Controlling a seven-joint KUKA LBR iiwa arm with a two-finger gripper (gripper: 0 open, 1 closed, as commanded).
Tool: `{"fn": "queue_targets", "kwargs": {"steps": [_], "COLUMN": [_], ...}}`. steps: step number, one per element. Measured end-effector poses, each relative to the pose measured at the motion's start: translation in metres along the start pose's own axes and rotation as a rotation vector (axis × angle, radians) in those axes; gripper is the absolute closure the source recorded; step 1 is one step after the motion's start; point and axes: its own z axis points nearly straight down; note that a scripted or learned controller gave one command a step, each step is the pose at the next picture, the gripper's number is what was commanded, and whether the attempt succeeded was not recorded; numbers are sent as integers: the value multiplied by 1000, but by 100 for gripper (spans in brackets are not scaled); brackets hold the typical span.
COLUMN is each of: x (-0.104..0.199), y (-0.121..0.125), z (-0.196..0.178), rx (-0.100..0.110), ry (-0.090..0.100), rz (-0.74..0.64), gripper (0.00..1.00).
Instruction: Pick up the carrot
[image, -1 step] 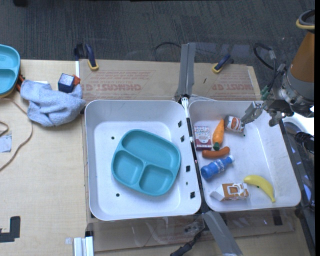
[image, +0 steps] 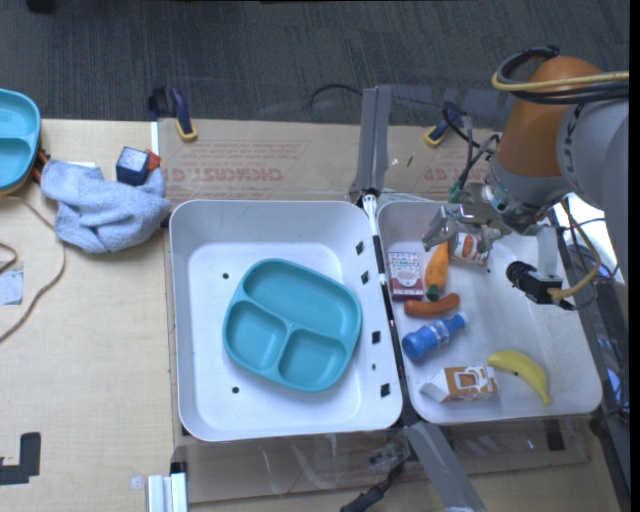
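carrot (image: 437, 268) | crowded: box (image: 405, 273) left, sausage (image: 432, 305) below

My bench (image: 260, 160), wood-topped.
I see two white bins (image: 190, 330), grey cloth (image: 105, 205), blue cube (image: 131, 165) on it.

orange carrot (image: 436, 268) stands nearly upright in right bin, green tip down.

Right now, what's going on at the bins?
The arm's gripper hovers at the far end of the right bin, just above the carrot. The carrot lies in the bin beside a sausage and a small carton, not lifted. The left bin holds a blue plate.
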Motion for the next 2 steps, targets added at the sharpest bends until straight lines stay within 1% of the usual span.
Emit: {"fn": "queue_targets", "kwargs": {"steps": [1, 2], "x": [-9, -9], "y": [2, 2], "z": [61, 51], "rx": [-2, -1], "ry": [2, 2], "rz": [240, 239], "gripper": [0, 100]}}
